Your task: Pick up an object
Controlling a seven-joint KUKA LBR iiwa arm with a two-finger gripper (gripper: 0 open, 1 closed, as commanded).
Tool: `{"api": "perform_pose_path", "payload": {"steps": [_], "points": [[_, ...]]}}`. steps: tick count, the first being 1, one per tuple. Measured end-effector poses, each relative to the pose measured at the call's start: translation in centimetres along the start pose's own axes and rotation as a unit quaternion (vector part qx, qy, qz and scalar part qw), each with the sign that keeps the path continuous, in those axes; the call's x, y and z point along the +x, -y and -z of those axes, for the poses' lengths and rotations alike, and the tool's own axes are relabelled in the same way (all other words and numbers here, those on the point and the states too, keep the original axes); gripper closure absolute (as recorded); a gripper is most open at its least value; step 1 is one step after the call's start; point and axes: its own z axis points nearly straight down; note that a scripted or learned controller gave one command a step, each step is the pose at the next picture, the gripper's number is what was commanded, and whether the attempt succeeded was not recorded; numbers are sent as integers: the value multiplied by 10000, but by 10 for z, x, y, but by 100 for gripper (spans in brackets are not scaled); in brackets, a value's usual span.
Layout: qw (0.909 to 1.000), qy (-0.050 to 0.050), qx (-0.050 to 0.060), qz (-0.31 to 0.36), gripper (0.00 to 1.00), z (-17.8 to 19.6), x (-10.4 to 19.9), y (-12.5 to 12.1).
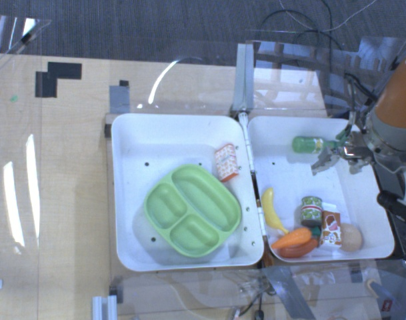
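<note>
My gripper point(339, 164) hangs over the back right part of the right bin point(283, 139), its two fingers spread open with nothing between them. A green bottle point(308, 144) lies on its side just left of the fingers, apart from them. Toward the bin's front lie a yellow banana point(273, 209), an orange carrot point(296, 240), a small green can point(311, 211), a red and white carton point(331, 229) and a beige round object point(351, 237).
The left bin point(133, 152) holds a green divided plate point(193, 210) and a small orange-and-white packet point(225, 162) by the dividing wall. The arm's grey body with its orange band point(396, 105) stands over the right bin's right edge. Cables run behind the bins.
</note>
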Motion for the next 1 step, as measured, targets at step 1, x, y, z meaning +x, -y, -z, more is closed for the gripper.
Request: {"api": "perform_pose_path", "payload": {"steps": [1], "points": [[10000, 1, -24, 19, 100, 11, 1, -2]]}}
